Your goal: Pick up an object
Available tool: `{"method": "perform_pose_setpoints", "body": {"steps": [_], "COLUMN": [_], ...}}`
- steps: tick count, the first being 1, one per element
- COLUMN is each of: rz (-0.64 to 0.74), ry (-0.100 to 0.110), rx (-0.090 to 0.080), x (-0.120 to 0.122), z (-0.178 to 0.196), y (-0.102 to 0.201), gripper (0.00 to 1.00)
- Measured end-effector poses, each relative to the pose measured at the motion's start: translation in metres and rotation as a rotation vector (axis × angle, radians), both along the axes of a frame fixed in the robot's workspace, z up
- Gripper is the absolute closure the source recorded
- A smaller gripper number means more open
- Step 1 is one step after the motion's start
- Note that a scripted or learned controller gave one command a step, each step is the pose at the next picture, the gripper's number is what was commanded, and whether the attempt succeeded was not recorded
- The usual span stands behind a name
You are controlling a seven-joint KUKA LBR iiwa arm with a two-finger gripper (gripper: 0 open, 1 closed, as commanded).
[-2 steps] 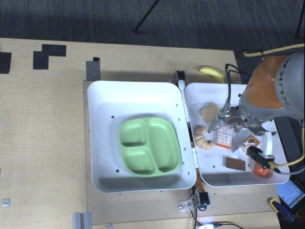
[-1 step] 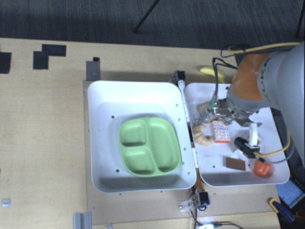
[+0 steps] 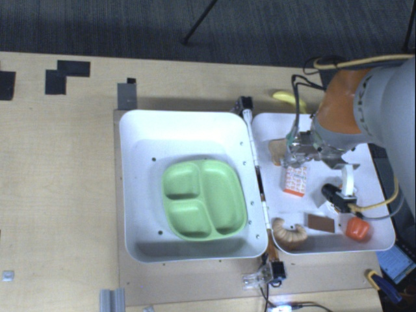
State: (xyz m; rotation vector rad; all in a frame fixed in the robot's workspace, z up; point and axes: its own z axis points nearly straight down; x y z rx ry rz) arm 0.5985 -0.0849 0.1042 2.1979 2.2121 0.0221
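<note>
The gripper (image 3: 300,156) hung low in the right bin (image 3: 383,194), poised just above the orange-patterned box (image 3: 295,180) as if to grasp it, though its jaw state could not be told.

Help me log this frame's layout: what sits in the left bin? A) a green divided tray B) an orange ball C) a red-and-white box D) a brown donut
A: the green divided tray lies in the left bin, while the small items lie in the right bin.
</note>
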Motion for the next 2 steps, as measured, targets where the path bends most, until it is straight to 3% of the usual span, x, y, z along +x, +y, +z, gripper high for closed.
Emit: {"method": "perform_pose_setpoints", "body": {"steps": [1, 2], "rz": [0.0, 0.003], "ry": [0.002, -0.001], "rx": [0.0, 0.001], "x": [-0.001, 0.001], "z": [-0.001, 0.01], "y": [0.0, 0.001], "gripper": [0.0, 1.0]}}
